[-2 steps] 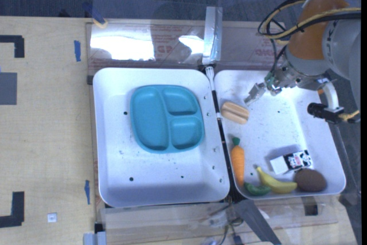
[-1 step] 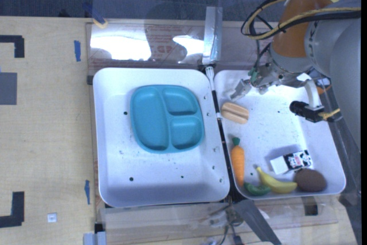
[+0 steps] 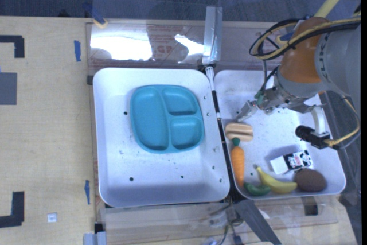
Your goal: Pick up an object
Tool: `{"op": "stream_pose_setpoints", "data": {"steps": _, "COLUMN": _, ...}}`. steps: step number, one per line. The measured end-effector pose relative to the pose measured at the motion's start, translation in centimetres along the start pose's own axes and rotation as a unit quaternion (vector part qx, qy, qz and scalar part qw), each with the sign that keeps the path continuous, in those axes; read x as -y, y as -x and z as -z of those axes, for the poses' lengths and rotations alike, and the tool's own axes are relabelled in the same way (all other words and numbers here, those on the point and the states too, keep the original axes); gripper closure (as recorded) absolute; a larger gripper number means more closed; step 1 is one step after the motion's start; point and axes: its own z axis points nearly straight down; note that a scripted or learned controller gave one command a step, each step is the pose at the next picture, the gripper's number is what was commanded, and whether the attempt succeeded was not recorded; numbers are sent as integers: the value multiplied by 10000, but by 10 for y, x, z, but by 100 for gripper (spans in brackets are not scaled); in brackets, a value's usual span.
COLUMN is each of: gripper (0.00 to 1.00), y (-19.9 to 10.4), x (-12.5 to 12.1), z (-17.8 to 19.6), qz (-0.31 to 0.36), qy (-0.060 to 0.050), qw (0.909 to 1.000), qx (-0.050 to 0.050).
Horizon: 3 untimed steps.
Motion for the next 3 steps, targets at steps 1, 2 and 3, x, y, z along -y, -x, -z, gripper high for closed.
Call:
{"op": "stream_pose_setpoints", "data": {"steps": 1, "gripper": 0, "y": -3, "x": 3, "z": 23, "qz": -273, "qy": 3, "qw": 9996, "qx": 1}}
{"op": "stream_pose_setpoints", "data": {"steps": 2, "gripper": 0, "y": -16, "x": 25, "z": 1, "qz": -183, "qy": 11, "qw": 9998, "qx": 1}}
{"op": "stream_pose_setpoints", "data": {"steps": 3, "gripper": 0, "y": 6, "x": 34, "z": 38, "qz": 285, "qy": 9, "qw": 9996, "qx": 9}}
